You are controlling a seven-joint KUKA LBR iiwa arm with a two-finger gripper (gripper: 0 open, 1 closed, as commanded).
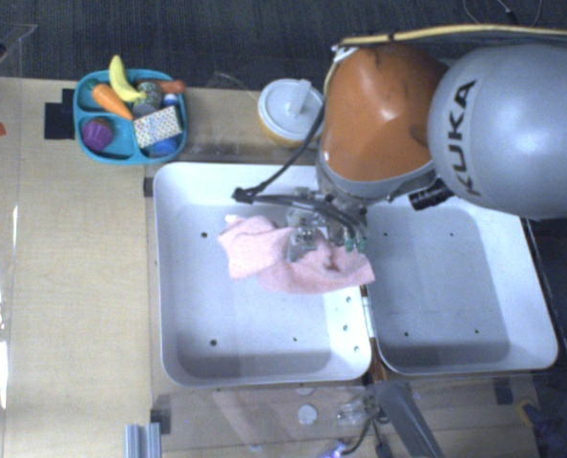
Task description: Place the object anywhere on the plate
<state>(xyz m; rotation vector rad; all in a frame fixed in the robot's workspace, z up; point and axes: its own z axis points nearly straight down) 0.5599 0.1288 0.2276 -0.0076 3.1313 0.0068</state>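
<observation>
A crumpled pink cloth (264, 254) lies in the left white bin (207, 342), near its right wall, with one corner reaching toward the divider between the bins. My gripper (307, 239) hangs directly over the cloth's right half, touching or almost touching it; the arm's orange band and grey wrist hide what is above it. The blue divided plate (91, 113) sits on the bench at the far left, beyond the bins, and holds a toy banana (121, 81), a carrot and other small toy foods.
The right white bin (455, 332) lies beside the left one, partly under the arm. A white lidded cup (285, 110) with a yellow rim stands behind the left bin. A black cable runs from the wrist across the left bin's back.
</observation>
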